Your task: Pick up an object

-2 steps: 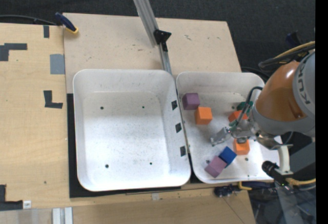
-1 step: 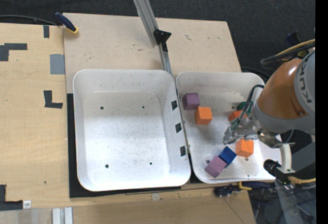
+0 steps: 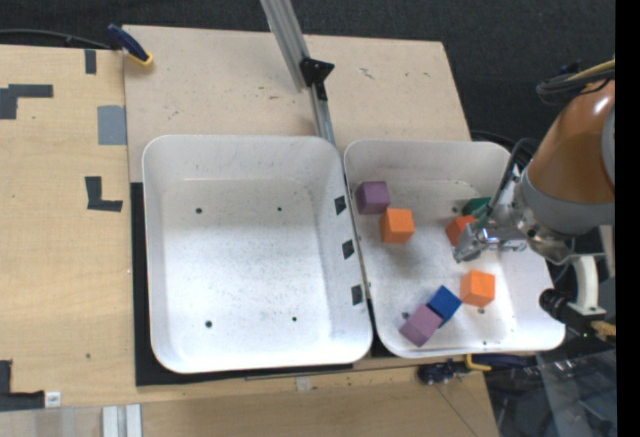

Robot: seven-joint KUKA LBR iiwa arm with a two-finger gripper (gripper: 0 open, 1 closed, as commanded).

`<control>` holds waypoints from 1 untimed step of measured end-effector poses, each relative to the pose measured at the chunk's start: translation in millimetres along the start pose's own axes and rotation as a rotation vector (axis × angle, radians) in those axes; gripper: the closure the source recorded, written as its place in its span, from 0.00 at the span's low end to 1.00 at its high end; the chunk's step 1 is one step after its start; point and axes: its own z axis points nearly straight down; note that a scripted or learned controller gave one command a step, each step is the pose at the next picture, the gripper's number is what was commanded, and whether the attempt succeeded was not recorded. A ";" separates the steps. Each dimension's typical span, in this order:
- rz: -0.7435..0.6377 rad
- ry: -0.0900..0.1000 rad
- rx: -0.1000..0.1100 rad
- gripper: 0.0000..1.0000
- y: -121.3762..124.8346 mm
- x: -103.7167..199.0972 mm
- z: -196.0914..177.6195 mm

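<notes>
The bench (image 3: 250,75) carries two shallow white bins side by side, the left bin (image 3: 170,325) beside the right bin (image 3: 420,160), their inner rims touching. The grey arm (image 3: 570,165) with its orange band reaches in over the right bin's far side. Its gripper (image 3: 470,243) hangs low at a red-orange block (image 3: 459,228), with a green piece (image 3: 478,206) just behind it; whether the fingers are spread or pinching the block cannot be told. Elsewhere in the right bin lie a purple cube (image 3: 373,195) touching an orange cube (image 3: 398,224), a second orange cube (image 3: 479,286) below the gripper, and a blue block (image 3: 443,304) against a purple block (image 3: 420,325).
</notes>
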 end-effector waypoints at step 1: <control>-0.002 0.001 0.000 1.00 -2.0 10.1 -51.9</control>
